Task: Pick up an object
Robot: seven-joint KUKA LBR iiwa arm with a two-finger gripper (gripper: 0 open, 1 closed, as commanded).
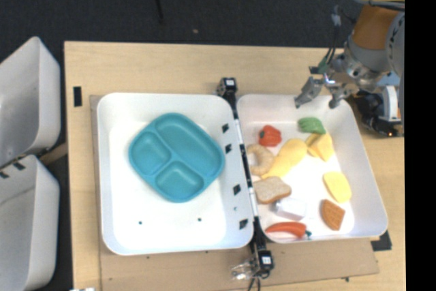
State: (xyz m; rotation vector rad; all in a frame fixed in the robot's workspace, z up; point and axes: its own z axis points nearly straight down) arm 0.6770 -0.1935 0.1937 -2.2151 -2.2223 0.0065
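Jaws spread and bare above the right bin (361, 146), green piece (311, 125) just below, tomato (270, 135) beside.

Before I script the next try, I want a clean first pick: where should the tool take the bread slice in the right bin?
Probably across the bread slice at its narrower middle, coming straight down from above. It lies flat, so its edges are the only grip. Its upper edge sits close to the pale ring-shaped piece, so the fingers would best close on its left and right edges.

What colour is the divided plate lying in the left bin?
Turquoise blue, plain with no pattern. The three-compartment plastic plate shows clearly in the overhead camera view.
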